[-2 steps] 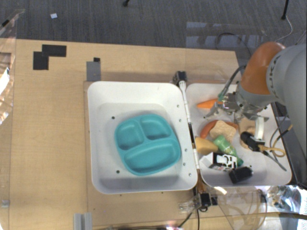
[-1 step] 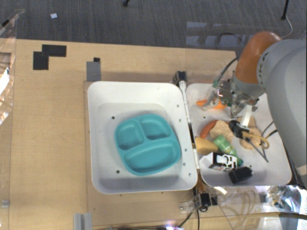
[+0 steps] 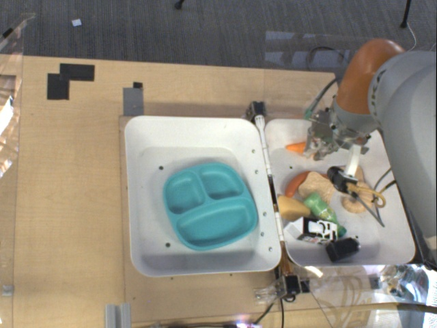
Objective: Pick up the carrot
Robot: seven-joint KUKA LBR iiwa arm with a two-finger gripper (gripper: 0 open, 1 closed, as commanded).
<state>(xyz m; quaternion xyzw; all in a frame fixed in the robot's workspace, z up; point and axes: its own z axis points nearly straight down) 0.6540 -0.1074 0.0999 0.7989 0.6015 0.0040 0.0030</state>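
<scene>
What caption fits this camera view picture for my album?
Robot's tool hovers by the carrot in the right bin; teal tray waits left.

Single fixed cam, mounted high above bench (image 3: 75,203) – looks down at slant, far edge of bench and strip of grey carpet (image 3: 225,12) along top. Wide enough to catch both white bins whole: left bin (image 3: 198,132) mid-frame, right bin (image 3: 389,241) toward right side. Arm (image 3: 403,94) enters from right, bulking large – nearer lens than bins.
</scene>
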